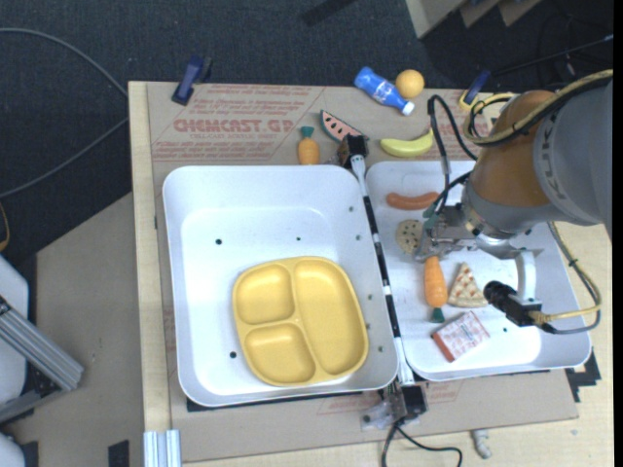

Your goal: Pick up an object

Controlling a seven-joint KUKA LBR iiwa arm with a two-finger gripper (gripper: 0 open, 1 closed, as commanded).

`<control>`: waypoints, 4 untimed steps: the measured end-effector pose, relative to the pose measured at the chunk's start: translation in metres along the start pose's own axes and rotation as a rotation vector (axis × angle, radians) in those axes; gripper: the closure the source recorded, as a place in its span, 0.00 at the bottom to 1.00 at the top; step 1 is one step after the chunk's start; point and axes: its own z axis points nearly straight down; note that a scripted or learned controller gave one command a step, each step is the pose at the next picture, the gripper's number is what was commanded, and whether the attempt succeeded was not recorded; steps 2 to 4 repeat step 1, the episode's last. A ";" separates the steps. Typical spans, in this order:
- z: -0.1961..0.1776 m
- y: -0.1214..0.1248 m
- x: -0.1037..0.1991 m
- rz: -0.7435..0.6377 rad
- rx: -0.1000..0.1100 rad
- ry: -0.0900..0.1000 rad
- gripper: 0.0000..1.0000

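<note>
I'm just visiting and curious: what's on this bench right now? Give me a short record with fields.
left bin: holds a yellow divided plate
right bin: carrot, pizza slice, sausage, cookie, red packet
behind the bins: banana, blue bottle, orange ball, watermelon slice
arm: over the right bin
gripper: low beside the cookie, grip unclear

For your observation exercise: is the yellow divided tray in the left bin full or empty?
Empty. The yellow tray lies flat in the left bin, and all three compartments show only bare yellow plastic.
</note>
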 end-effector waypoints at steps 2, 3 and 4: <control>-0.108 -0.027 0.049 -0.003 -0.002 0.001 1.00; -0.108 -0.027 0.049 -0.003 -0.002 0.001 1.00; -0.108 -0.027 0.049 -0.003 -0.002 0.001 1.00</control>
